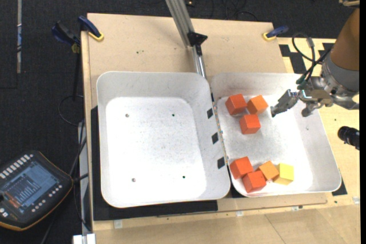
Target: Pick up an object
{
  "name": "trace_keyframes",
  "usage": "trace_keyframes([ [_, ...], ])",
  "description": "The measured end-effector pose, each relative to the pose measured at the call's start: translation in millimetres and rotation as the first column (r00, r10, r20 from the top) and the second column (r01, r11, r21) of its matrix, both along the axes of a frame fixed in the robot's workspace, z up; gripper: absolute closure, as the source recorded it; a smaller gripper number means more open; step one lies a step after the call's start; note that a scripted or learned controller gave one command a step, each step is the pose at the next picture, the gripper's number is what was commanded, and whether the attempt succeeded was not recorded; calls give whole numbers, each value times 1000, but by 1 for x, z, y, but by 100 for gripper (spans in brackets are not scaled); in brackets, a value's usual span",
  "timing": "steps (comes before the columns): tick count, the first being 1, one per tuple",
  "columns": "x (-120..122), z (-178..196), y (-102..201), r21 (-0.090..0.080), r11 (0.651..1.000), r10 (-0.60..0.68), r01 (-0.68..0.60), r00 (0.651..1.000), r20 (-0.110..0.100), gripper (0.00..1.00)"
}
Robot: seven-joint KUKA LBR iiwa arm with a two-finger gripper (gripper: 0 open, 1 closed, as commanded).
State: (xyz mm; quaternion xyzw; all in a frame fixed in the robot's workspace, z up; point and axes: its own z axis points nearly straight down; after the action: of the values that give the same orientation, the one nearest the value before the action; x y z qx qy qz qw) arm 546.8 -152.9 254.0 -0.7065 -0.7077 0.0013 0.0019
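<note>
On the tan surface (148, 43), the right bin (297, 140) holds blocks; the open, empty hand (294, 104) hovers just right of the upper orange cluster (246, 111).

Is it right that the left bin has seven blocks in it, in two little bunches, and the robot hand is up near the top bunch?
Not quite: the blocks are in the right bin, not the left bin. The camera view shows seven there, in two bunches, with the gripper near the upper one.

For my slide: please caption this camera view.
Open pincer over right white plastic bin holding six small cubes; none grasped.
</note>
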Motion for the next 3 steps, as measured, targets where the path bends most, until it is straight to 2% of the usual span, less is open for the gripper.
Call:
trace_keyframes([
  [1,1,2,0,-1,1000,-1,1,1000,4,0],
  [3,10,-110,-16,0,1000,-3,3,1000,-1,0],
])
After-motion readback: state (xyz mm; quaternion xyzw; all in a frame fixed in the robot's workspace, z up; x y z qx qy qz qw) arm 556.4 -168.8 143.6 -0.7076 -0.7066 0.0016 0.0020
